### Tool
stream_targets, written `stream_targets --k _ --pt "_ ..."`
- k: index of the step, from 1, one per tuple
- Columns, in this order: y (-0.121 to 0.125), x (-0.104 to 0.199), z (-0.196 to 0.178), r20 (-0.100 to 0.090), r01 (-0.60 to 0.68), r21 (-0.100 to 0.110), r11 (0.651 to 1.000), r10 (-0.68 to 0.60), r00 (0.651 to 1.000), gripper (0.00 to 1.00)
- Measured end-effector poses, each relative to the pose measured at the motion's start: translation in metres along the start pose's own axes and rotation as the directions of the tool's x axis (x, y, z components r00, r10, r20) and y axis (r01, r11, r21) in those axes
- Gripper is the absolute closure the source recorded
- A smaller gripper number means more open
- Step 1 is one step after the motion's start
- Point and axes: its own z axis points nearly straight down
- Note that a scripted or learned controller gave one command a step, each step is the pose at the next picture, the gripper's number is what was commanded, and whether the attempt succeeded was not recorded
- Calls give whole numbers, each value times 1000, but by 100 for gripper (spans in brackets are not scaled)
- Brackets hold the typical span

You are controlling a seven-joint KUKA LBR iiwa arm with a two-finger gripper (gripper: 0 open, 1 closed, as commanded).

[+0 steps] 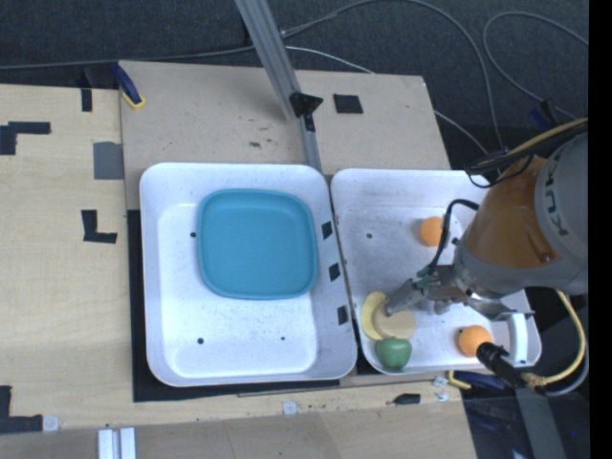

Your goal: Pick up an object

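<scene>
The arm (pixel 521 228) reaches in from the right of the frame over the right-hand bin (pixel 382 194), its hand (pixel 400 301) low in the bin's lower middle, just above a pale yellow round piece (pixel 382 319) — whether the hand is open or closed cannot be told from this slant. Just below that piece, at the bin's lower edge, sits a green object (pixel 393 353); one orange ball (pixel 431 230) lies higher up beside the arm and another (pixel 472 340) near the lower right corner. The left-hand bin (pixel 172 352) — touching the first along its side — holds a blue square plate (pixel 256 243) in its upper half.
</scene>
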Motion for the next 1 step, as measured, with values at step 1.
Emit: stream_targets --k 1 --pt "0 0 -11 0 1 -2 1000 -1 1000 100"
